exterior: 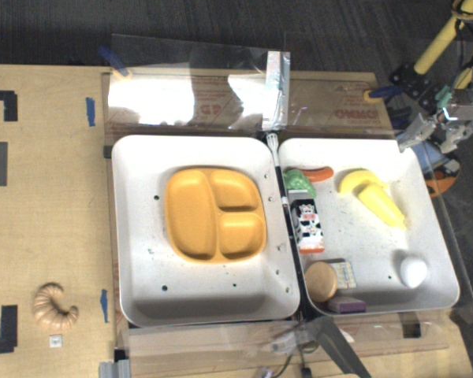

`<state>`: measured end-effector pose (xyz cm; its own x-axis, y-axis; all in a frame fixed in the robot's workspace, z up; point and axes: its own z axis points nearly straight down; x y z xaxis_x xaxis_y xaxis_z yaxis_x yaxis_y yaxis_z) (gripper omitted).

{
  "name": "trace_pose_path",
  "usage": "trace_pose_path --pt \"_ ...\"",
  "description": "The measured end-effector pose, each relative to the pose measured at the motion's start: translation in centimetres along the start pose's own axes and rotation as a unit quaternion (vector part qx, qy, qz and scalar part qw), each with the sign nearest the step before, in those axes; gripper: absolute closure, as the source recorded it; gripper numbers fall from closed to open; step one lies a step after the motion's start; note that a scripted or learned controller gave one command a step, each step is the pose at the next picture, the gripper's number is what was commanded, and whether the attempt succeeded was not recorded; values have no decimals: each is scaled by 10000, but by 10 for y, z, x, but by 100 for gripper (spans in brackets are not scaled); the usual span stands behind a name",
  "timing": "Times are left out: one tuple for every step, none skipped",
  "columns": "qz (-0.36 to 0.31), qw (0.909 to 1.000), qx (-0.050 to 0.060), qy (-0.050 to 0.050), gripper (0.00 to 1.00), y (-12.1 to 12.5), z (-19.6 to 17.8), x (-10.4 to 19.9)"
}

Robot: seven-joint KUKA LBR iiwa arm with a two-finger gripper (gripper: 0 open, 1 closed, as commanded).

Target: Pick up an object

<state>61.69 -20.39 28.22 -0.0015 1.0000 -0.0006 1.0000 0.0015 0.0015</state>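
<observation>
The right bin [437, 235] holds several objects. A yellow banana-shaped piece [372, 195] lies near its back, with a green item [298, 182] and an orange carrot-like piece [322, 174] to its left. A small cow-print carton [307, 225] lies along the left wall. At the front are a tan round disc [321, 280], a purple block [348, 305] and a white ball [414, 272]. My gripper [437, 124] hovers over the bin's back right corner, above the rim and apart from every object.
The left bin [134, 235] carries a yellow divided plate [215, 213]. A clear plastic sheet [197, 93] stands behind the bins. A tan curled toy [55, 305] lies on the bench at the front left. Yellow and blue clamps [437, 50] crowd the back right.
</observation>
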Motion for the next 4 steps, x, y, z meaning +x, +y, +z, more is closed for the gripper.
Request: trace_pose_path --pt "19 10000 55 53 0 -55 160 -13" --pt "24 10000 -6 18 100 -52 145 -15" --pt "23 10000 1 23 0 -52 146 -15" --pt "-696 9976 -22 -8 0 -5 195 19"
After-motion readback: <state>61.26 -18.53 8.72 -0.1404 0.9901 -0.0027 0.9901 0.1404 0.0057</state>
